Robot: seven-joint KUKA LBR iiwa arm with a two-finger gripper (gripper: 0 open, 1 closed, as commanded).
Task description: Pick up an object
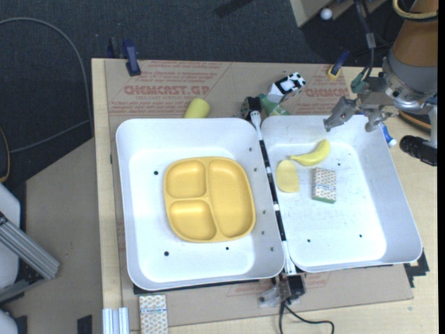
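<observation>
Nearest the camera, at the front edge of the counter, a small patterned packet is seen lying outside both bins, so it can be left out of any picking plan. Behind it, the left bin is occupied by a yellow divided plate that is set flat near the middle, its three compartments facing up. The right bin is where the loose things are gathered: a yellow banana is laid near the bin's far-left part, a pale yellow rounded piece is placed just in front of it, close to the seam between the bins, and a small speckled sponge-like block is set just to the right of that piece. The three are kept apart from one another, which is judged to give room for a grasp on any of them. The gripper is held above the far edge of the right bin, up and to the right of the banana, and nothing is seen between its fingers, which appear to be spread and released. A descent toward the banana, as the nearest object, is judged the likely next step; no object is yet lifted.
</observation>
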